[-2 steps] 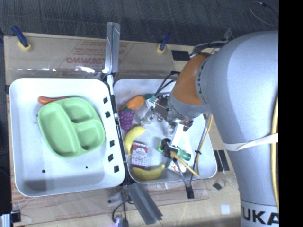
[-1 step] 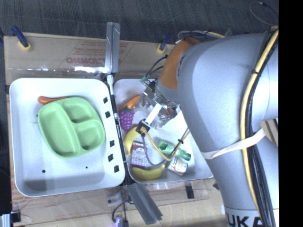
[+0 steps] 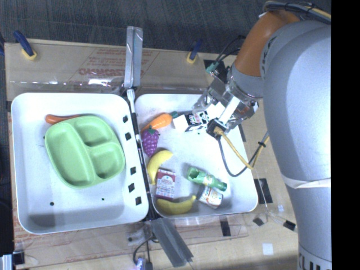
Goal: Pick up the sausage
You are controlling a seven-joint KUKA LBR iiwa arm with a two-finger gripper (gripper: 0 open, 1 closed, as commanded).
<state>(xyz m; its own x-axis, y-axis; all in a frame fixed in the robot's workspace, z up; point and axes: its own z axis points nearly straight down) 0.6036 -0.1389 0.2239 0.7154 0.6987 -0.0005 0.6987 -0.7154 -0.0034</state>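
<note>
The gripper (image 3: 198, 120) was seen over the right bin (image 3: 242, 167), beside the carrot (image 3: 158, 121); whether it was clenched could not be told. The sausage (image 3: 63, 118) was found in the left bin (image 3: 28, 167), behind the green plate (image 3: 84, 152).

A green divided plate (image 3: 84, 151) lies in the left white bin (image 3: 28, 207). In the right bin (image 3: 239, 151), a carrot (image 3: 159, 121) and purple grapes (image 3: 149, 142) sit above two bananas (image 3: 157, 163), a red carton (image 3: 165, 184) and a green bottle (image 3: 206, 179).
</note>
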